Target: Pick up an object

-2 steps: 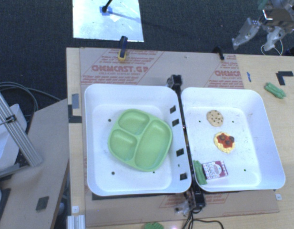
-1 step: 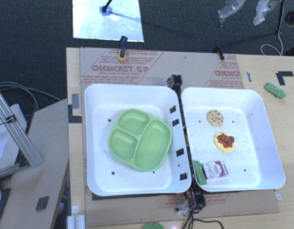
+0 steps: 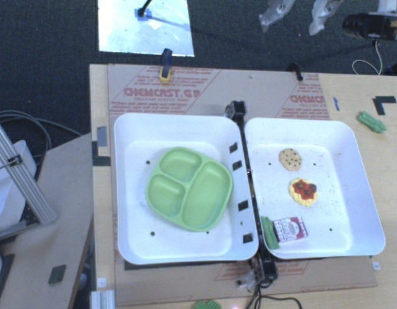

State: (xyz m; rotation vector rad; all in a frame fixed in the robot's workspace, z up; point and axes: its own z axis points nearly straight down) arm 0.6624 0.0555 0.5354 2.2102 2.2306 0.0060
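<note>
Gripper (image 3: 301, 17) up at top, above bench, fingers spread, holding nothing. In right bin (image 3: 362, 172): cookie (image 3: 290, 159), pizza (image 3: 303, 192), carton (image 3: 285, 230) at front-left corner. In left bin (image 3: 130, 172): green tray (image 3: 188, 188).

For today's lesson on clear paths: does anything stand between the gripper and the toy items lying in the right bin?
Nothing visible does. The gripper hangs open beyond the bench's far edge, above the dark floor. The cookie, pizza piece and small carton lie apart and uncovered in the right bin, whose low rim is all that lies between.
</note>
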